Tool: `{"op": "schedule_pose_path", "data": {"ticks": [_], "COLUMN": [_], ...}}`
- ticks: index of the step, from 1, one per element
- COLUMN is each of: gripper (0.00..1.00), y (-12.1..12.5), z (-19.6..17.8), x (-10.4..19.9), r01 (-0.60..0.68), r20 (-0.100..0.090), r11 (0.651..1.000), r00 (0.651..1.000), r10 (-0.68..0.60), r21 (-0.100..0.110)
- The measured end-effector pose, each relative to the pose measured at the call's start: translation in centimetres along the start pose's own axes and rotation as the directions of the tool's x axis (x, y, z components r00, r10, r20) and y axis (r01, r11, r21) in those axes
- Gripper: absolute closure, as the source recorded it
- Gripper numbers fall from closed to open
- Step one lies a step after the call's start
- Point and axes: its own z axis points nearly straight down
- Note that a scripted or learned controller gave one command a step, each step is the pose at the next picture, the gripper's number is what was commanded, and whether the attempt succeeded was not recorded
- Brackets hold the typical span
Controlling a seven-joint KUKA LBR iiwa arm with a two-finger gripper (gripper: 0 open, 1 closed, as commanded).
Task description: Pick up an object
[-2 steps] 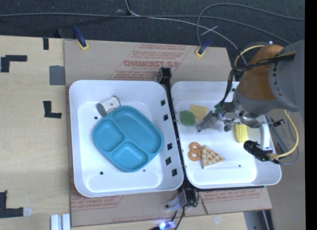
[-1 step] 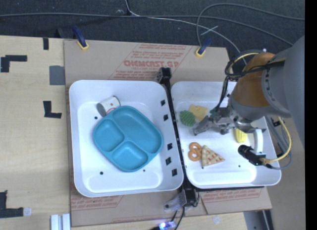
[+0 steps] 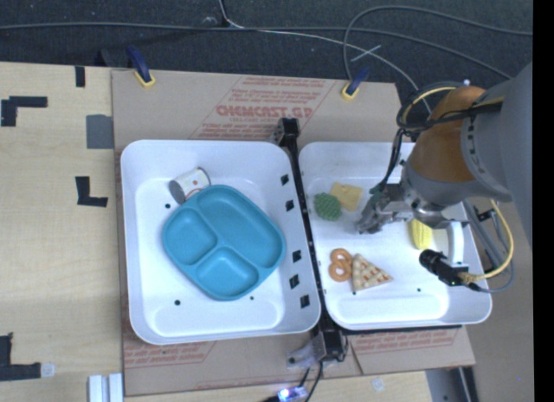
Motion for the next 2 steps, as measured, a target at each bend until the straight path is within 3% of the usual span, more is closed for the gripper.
{"op": "schedule_pose_path", "data": {"ticks": [2], "gripper": [1.00], "y": [-1.6], "z": [-9.5], "x": [-0.4], "r01": [-0.002], "r20": [-0.003], "r11": [1.000], "r00": [1.000], "r10": [0.002], "r21": [0.000]}}
